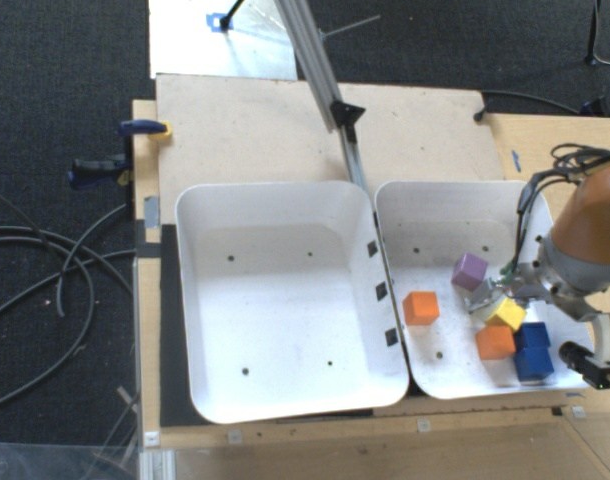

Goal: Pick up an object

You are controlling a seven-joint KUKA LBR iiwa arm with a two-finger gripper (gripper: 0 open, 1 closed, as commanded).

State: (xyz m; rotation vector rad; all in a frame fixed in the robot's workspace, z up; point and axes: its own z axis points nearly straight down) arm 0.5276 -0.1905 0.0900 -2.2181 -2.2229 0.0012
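In the right bin (425,208), the claw (482,299) sits low just under the purple block (471,268) and beside the yellow block (506,314); whether it is released or clenched I cannot tell. Two orange blocks (420,308) and a blue block (533,352) lie near the yellow one.

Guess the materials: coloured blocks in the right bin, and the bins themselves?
Blocks, e.g. the purple block and the lone orange block: likely painted wood or foam; flat matte colour, crisp edges, no glare. Cannot tell which. Right bin and left bin: probably moulded plastic; smooth white, rounded corners, thin rim.
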